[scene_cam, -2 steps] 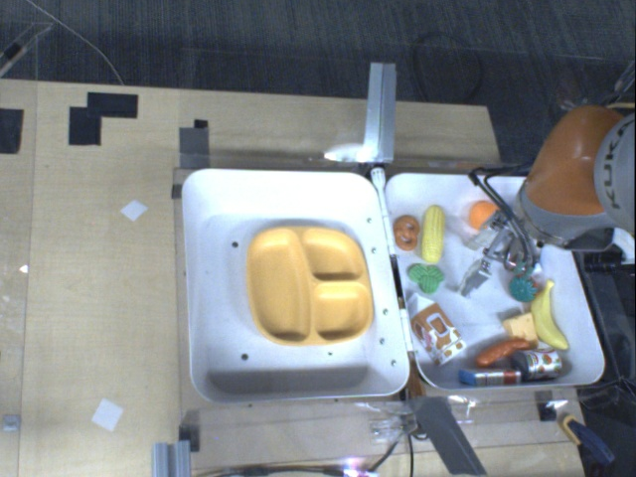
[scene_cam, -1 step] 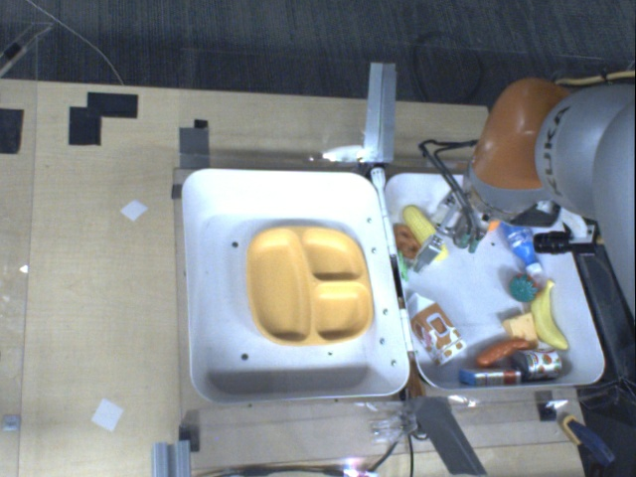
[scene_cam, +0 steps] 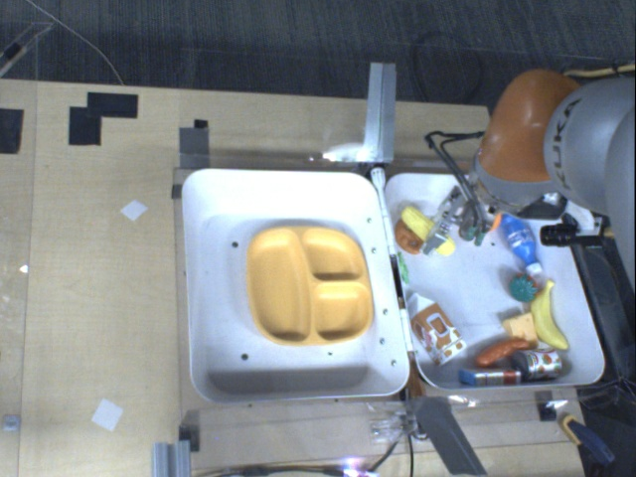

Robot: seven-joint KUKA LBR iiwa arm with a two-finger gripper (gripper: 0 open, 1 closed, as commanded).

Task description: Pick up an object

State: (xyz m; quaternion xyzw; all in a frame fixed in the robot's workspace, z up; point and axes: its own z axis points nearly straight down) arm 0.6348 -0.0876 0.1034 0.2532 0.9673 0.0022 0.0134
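Claw (scene_cam: 449, 229) (grip state: cannot tell) hovers beside yellow toy (scene_cam: 417, 221), its long axis running left-right.

yellow tray (scene_cam: 303, 284), white bins (scene_cam: 214, 266), yellow banana (scene_cam: 548, 316), blue bottle (scene_cam: 519, 240)

I see open floor mid right bin (scene_cam: 586, 351); clutter along its lower edge: banana (scene_cam: 549, 316), can (scene_cam: 538, 364), pretzel bag (scene_cam: 438, 330). Blue bottle (scene_cam: 520, 241) at right. Left bin (scene_cam: 199, 296) centre blocked by yellow tray (scene_cam: 306, 283)
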